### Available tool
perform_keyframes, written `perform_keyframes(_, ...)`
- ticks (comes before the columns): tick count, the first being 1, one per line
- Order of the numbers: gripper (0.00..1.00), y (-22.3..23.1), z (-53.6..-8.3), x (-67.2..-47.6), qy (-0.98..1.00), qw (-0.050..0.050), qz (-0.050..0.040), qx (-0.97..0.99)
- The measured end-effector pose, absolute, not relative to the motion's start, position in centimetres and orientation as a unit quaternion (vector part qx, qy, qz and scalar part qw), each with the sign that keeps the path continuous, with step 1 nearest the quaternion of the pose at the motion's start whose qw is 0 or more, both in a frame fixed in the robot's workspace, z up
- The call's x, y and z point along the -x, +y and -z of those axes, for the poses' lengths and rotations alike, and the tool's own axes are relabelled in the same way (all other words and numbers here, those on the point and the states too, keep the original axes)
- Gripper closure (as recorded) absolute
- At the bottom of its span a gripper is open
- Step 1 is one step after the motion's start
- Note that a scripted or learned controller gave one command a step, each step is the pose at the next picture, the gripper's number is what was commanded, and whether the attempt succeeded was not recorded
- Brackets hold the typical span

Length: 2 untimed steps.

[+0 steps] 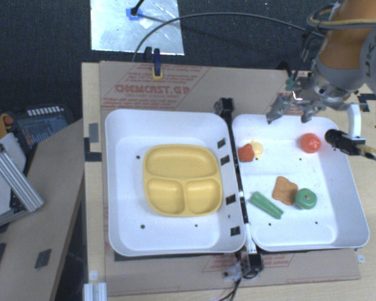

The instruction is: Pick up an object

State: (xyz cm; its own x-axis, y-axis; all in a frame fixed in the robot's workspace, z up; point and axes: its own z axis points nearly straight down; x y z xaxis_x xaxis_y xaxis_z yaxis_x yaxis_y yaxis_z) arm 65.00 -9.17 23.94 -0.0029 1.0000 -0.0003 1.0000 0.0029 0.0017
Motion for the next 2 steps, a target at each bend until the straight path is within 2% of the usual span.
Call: perform_keyframes(2, 0.00, -8.6, -12.0, -64.1, 0.708, 0.000, 0.0007, -0.707)
